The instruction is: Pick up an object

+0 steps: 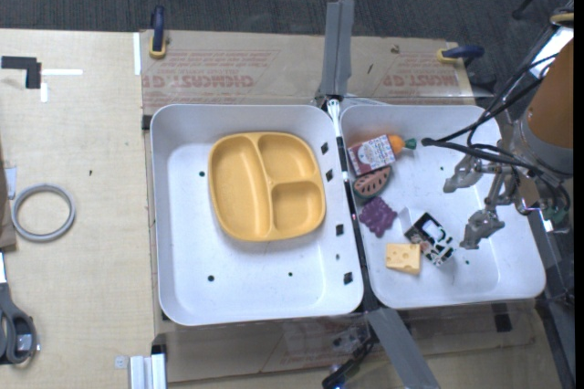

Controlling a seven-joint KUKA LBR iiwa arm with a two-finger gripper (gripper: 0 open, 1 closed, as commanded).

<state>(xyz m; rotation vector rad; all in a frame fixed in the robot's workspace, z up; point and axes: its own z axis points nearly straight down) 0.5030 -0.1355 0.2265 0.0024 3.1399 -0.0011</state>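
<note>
The hand (474, 206) hangs open and holds nothing over the right bin (511, 282), toward the table's right edge, near the black-and-white object (431, 238) and cheese wedge (402, 257).

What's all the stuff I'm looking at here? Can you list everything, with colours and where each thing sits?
bins: two, white, side by side on the bench
divided plate: one, yellow, in the left bin
bottle: one, orange with a dark red label, right bin, near the divider
watermelon slice toy: one, red and dark, just below the bottle
grape bunch toy: one, purple, right bin
cheese wedge toy: one, yellow, right bin, front
small packet: one, black and white, beside the cheese
tape roll: one, grey, on the bench at left
clamps: two, blue and yellow, along the back edge
end effector: one, grey metal, over the right bin, fingers spread, holding nothing
</note>
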